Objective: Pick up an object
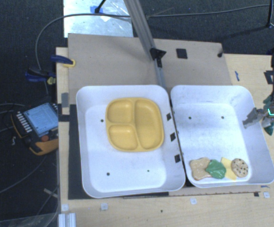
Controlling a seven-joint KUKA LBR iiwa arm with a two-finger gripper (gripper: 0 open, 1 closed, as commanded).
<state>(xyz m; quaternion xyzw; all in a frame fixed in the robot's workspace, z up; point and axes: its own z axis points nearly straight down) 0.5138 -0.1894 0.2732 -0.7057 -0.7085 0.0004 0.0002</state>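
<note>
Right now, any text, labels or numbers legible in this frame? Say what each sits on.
None readable.
The blue-faced device left of the bins shows pale marks on its screen, too blurred to read.
The hand carries a small green light, not a character.
The yellow divided plate, the cookie and the other toy foods, and both white bins carry no visible print.
</note>
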